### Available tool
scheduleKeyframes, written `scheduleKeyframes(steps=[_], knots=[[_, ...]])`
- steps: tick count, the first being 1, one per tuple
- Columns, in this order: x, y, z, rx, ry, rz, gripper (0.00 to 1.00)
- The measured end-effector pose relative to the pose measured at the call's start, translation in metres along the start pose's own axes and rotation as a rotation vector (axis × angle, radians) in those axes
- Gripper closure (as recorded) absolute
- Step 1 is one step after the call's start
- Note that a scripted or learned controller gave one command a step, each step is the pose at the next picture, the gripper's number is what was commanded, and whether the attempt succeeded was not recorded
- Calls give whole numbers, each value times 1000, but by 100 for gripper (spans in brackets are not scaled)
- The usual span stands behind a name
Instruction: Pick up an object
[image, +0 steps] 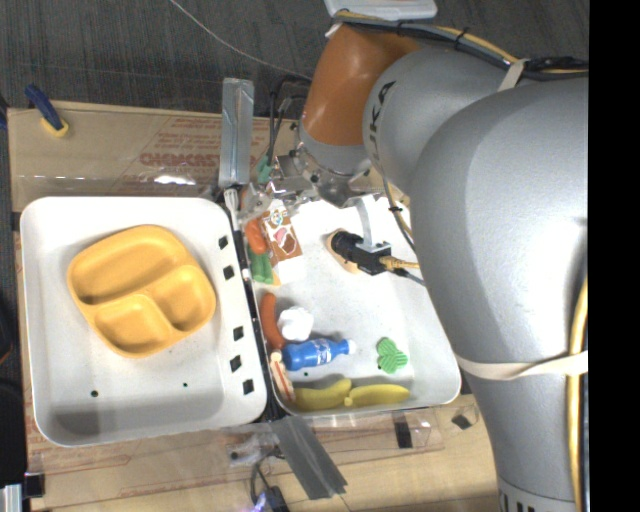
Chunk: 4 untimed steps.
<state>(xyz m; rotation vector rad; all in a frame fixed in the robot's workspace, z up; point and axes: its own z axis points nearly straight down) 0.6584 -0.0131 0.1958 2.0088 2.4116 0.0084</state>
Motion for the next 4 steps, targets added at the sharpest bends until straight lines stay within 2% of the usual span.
scheduleKeyframes(steps=[1, 2, 3, 4], knots=[[-3, -2, 3, 7, -1, 5, 0], [-62, -61, 4, 10, -2, 3, 0], [-76, -74, 78, -17, -8, -59, 0], [-93, -53, 87, -17, -9, -45, 0]])
